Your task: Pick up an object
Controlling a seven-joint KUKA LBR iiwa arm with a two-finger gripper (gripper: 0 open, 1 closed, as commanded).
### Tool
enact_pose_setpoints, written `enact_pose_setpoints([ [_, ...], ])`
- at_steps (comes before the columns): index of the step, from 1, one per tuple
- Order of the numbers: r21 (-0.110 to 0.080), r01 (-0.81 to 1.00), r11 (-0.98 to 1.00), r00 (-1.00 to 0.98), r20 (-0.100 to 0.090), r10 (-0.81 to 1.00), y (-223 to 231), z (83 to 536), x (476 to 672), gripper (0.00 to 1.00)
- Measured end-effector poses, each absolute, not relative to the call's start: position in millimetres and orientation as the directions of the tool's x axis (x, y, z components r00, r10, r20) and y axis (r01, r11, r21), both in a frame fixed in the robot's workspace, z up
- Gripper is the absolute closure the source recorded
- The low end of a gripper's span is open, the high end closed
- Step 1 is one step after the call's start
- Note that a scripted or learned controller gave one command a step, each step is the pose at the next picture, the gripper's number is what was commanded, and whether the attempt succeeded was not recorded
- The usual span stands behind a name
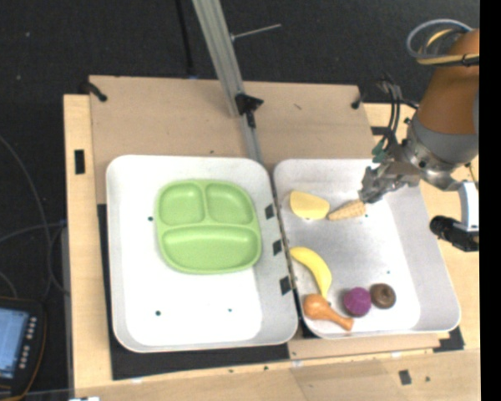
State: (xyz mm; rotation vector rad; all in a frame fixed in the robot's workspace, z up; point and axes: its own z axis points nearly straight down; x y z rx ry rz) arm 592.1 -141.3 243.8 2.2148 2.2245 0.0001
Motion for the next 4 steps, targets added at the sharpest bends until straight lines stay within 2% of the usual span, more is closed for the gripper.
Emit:
enact_pose_setpoints([
  [3, 0.002, 1.000, 0.007, -0.007, 0.001, 1.000, 14, 263, 623.1, 1.00],
  [4, 0.001, 1.000, 0.006, -0.006, 0.000, 1.000, 59, 243, 641.1, 1.00],
])
